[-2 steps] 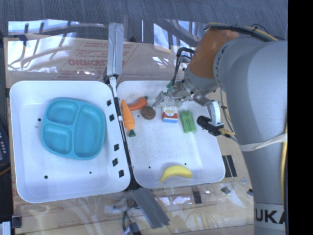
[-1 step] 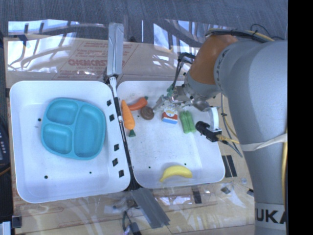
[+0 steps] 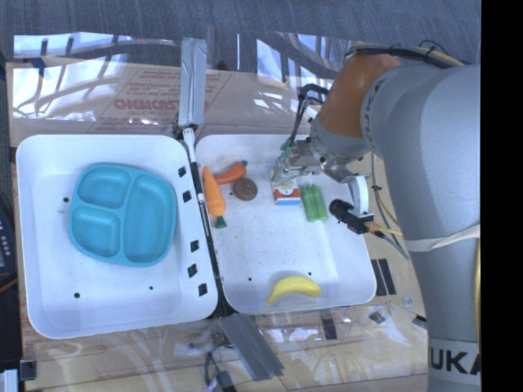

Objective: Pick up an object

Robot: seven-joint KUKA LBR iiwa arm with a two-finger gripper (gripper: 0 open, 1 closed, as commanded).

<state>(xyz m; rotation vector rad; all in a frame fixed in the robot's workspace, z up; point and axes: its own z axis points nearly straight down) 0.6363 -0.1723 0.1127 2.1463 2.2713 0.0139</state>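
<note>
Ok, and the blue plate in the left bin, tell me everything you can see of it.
The blue plate is a light blue divided tray with rounded corners, moulded into three compartments: one along its right side and two smaller ones on its left. It looks like smooth plastic. It lies flat and right side up on the floor of the left bin, somewhat left of centre and turned slightly out of line with the bin's walls. Its compartments hold nothing. It touches only the bin floor.
</note>
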